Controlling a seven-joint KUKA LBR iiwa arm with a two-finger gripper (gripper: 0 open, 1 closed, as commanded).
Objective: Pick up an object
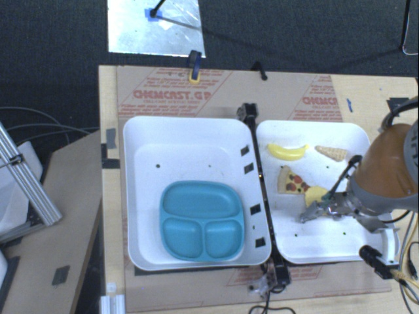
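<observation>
Pizza slice [292, 181], a toy wedge, lies in the right bin [308, 250] near the divider, its long axis running roughly up and down the view, point toward the far wall. Going left to right: the left bin [141, 142] holds a blue divided plate [202, 220]; past the divider, a toy banana [287, 151] lies crosswise near the far wall, the pizza slice sits below it, a small yellow piece [315, 193] touches the pizza's right side, and an ice-cream cone [332, 152] lies further right. The claw [313, 212] sits low, just right of and below the pizza; whether its tips are apart or together I cannot tell. Judging by this, the nearest targets lie up-left of the claw.
</observation>
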